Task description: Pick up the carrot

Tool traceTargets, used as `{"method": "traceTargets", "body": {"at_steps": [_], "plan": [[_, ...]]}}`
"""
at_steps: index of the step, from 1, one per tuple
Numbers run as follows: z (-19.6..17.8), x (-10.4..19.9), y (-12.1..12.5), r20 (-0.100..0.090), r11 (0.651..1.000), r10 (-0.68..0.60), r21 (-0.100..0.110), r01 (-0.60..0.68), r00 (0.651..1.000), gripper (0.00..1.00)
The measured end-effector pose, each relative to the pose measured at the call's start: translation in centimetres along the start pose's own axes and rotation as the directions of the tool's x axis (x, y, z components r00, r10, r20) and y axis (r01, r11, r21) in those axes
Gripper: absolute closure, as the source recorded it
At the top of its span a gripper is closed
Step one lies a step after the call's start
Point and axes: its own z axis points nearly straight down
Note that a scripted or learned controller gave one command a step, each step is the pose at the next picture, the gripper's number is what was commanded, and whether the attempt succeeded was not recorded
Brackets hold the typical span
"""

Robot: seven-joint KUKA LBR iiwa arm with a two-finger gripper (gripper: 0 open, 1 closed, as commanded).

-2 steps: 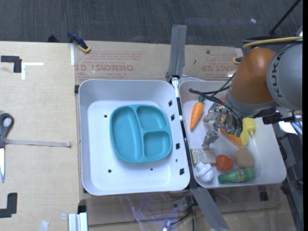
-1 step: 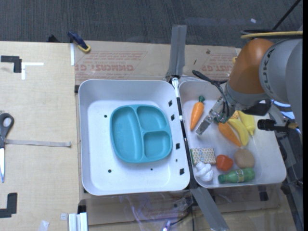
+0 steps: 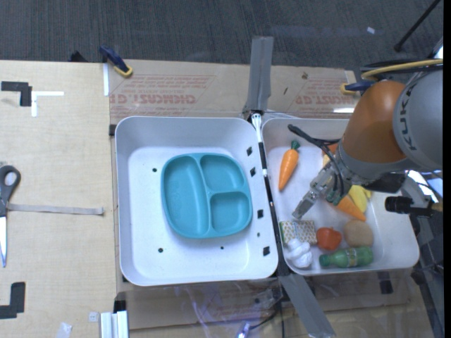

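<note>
The carrot [image 3: 288, 167] is lying in the right bin [image 3: 394, 259], near its left wall, green top pointing to the far side. The gripper [image 3: 310, 203] is hanging just right of it and a little nearer the camera, not touching it; nothing is sitting between the jaws, and whether they are spread or pressed together I cannot tell. A tomato [image 3: 328, 239], a potato [image 3: 359, 234], a green vegetable [image 3: 347, 258] and a cracker [image 3: 299, 230] are lying along the near side. The left bin [image 3: 134, 189] is holding 1 blue plate [image 3: 207, 194] with 3 compartments. Scissors [image 3: 5, 189] are resting on the desk [image 3: 56, 259].
</note>
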Motion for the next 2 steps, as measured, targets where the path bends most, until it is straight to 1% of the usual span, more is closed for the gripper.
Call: {"method": "traceTargets", "body": {"at_steps": [1, 2], "plan": [[0.0, 1.0, -6.2, 0.002, 0.985, -0.171, -0.001, 0.171, 0.985, 0.00], [-1.0, 0.8, -6.1, 0.007, 0.985, -0.173, -0.002, 0.173, 0.985, 1.00]]}}
